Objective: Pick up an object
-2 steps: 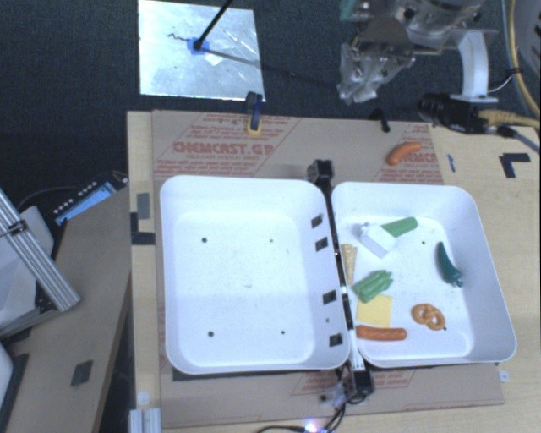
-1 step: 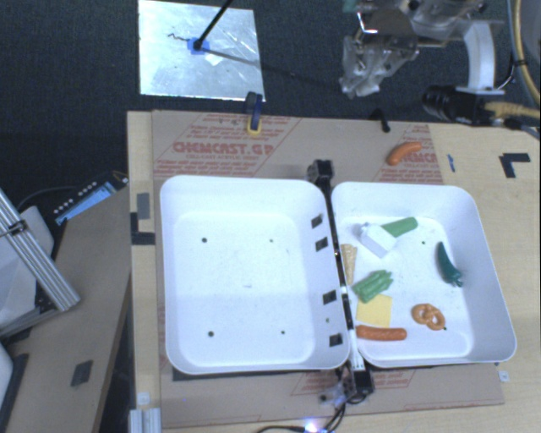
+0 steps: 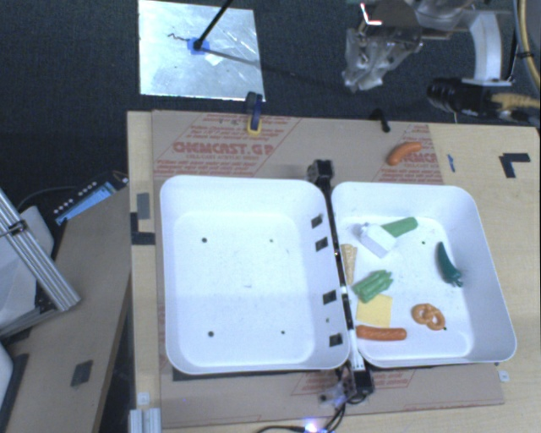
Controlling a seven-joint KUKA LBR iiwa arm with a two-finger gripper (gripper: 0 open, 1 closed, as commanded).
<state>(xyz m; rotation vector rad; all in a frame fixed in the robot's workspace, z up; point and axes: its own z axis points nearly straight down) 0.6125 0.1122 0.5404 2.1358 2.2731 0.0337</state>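
The table [image 3: 473,144] is light wood with a brown cardboard sheet [image 3: 279,139] on it, and two white bins sit side by side on the sheet. The left bin [image 3: 241,271] has only small dark dots on its floor. The right bin [image 3: 473,245] holds all the small toys. Black clips [image 3: 319,221] run down the line where the two bins meet.

The arm [image 3: 439,13] hangs above the far edge of the table, and its gripper [image 3: 372,63] is up high, well apart from the bins. I cannot tell if its fingers are open or shut, and I see nothing in them.

In the right bin, a yellow square [image 3: 375,310] lies near the left wall, with a green bumpy toy [image 3: 372,284] touching its far side. A sausage [image 3: 381,333] lies at the near edge of the yellow square. A white block [image 3: 376,239] and a green piece [image 3: 399,227] sit close together toward the far side. A dark green pepper [image 3: 448,264] lies near the right wall. A pretzel [image 3: 428,316] is near the front.

Another sausage [image 3: 403,153] lies outside on the cardboard, past the far edge of the right bin
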